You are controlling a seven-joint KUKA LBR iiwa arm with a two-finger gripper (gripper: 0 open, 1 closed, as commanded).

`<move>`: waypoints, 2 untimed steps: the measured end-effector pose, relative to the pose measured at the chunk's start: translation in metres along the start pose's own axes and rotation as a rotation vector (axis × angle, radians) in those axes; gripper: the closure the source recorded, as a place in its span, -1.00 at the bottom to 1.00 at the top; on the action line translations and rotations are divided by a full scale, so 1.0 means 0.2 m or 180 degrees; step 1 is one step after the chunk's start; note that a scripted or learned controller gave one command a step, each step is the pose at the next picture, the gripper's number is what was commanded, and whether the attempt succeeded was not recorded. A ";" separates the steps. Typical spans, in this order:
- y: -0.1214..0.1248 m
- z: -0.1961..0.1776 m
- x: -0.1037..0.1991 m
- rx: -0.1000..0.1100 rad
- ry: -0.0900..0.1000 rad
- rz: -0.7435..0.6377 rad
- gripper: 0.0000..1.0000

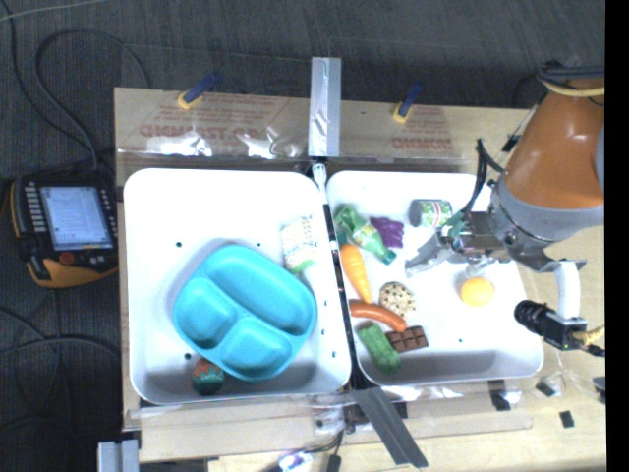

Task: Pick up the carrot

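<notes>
Carrot (355, 271) flat, long axis near-vertical, green top up-left

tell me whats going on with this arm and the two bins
A grey and orange arm reaches in from the right, its gripper hovering over the right bin with nothing visibly between its fingers. The carrot lies near that bin's left wall, among other toy foods, apart from the gripper. The left bin holds a blue divided tray.

Bright even overhead light; glare on white bins (138, 264); soft focus, faint shadows.
</notes>
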State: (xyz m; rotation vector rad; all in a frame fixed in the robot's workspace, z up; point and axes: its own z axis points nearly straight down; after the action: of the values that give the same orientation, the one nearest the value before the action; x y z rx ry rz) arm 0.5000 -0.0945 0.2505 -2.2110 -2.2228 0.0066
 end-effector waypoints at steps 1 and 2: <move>0.29 0.00 -0.37 -0.0007 -0.0008 -0.0347 -1.00; -0.03 0.16 -0.58 -0.0008 -0.0002 -0.0739 -1.00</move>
State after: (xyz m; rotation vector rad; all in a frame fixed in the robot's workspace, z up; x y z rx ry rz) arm 0.4948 -0.2106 0.2175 -1.9399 -2.4652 0.0034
